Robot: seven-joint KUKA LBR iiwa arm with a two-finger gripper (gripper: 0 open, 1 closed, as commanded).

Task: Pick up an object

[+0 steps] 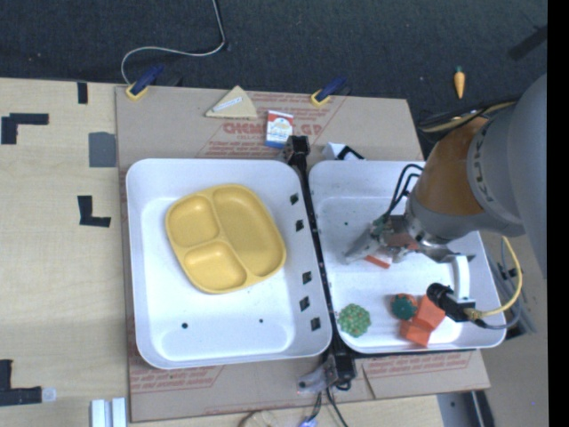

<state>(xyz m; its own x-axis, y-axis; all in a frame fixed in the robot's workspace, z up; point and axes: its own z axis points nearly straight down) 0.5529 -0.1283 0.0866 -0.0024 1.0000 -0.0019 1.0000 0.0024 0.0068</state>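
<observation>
My gripper (371, 245) hangs low over the middle of the right bin (351, 198), below the arm's orange band (449, 181). A small red-orange piece (380, 261) lies right under it, partly hidden, and contact between them is unclear. Nearer the front of the same bin sit a green knobbly ball (354, 319), a small teal object (404, 307) and an orange block (422, 322).
A yellow divided plate (224, 237) lies in the left bin (156, 327). Behind the bins, on the cardboard, are a small red-and-white box (279, 129) and a tan wedge (233, 103). A black divider (307, 229) runs between the bins. Cables (498, 305) trail at the right bin's front right.
</observation>
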